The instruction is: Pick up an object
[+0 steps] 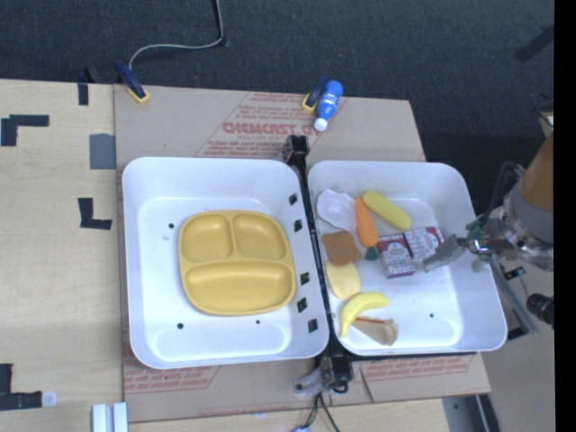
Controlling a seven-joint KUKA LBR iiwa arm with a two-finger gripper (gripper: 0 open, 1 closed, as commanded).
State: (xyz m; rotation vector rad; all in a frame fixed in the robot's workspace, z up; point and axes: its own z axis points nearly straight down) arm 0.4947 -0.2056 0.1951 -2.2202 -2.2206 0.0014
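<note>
Toy food — carrot (365,224), corn (386,209), banana (360,310) and a small printed box (405,249) — lies in the right bin (450,327). The gripper (447,252) hovers just beside that box; I can't tell its grip. Yellow divided plate (237,263) sits in the left bin (148,241).

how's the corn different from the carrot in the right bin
The corn is yellow and stubby; the carrot is orange, slimmer and tapered. The corn lies slanted across the bin; the carrot runs more toward the near rim. Both are toy foods lying flat, side by side.
</note>
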